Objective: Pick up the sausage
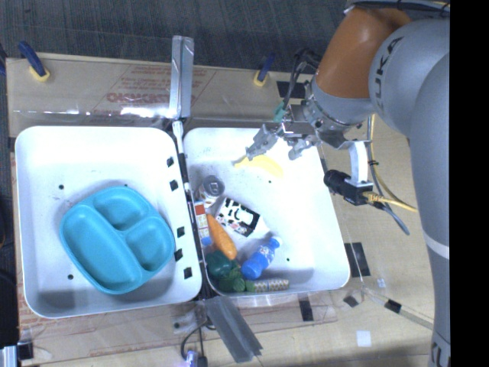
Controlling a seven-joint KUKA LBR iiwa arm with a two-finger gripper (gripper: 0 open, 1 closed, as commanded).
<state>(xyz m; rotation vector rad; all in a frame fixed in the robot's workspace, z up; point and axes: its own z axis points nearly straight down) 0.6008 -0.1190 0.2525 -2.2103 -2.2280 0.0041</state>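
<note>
While the two-finger gripper (280,142) hangs over the far side of the right white bin (321,228), fingers spread and grasping nothing, the orange-brown sausage (221,240) lies near the bin's left wall, beside a blue plastic bottle (259,259). Left bin (38,205) has a blue divided plate (116,238).

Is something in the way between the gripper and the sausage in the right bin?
Nothing covers the orange sausage, so from above it looks free. It is crowded, though: a black-and-white card beside it, a green toy at its lower end. The gripper hangs above a yellow piece.
</note>
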